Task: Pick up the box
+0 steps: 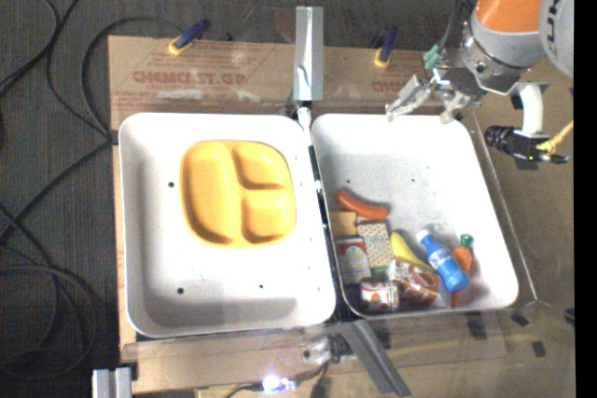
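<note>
Box, the small patterned carton, lies low in our right bin, wedged among a sausage, a can, a banana and a blue bottle, touching several of them. Our tool hangs over that bin's far rim, well apart from the pile, its fingers spread and holding nothing. We judge the crowding the main risk: descending fingers could strike neighbours, catch the wrong item, or slip off the flat carton. The yellow tray sits in the left bin.

Box hemmed by clutter
</note>
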`<state>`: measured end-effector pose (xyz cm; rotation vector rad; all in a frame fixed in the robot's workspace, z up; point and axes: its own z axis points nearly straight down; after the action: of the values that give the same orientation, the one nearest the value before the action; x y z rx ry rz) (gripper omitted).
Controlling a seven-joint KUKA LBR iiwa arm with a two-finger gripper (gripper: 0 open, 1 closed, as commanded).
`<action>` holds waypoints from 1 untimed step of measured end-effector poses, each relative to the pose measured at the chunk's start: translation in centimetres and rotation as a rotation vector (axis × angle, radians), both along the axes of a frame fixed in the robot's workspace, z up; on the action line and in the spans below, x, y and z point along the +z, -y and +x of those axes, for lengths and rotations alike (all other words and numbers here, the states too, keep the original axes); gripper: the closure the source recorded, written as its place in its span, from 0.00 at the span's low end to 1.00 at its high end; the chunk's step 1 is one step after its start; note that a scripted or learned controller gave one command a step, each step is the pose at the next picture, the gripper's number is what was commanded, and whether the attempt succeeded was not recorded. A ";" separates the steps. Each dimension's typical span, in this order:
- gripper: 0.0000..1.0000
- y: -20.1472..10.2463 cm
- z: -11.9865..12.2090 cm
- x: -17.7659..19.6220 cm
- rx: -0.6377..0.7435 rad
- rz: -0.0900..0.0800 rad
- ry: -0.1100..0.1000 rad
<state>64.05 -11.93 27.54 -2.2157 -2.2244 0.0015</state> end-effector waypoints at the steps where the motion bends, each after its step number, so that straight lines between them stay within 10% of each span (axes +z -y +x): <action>1: 0.00 -6.3 -0.2 -9.3 0.128 0.000 -0.001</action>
<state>63.85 -5.60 18.26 -2.0686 -2.3604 0.0025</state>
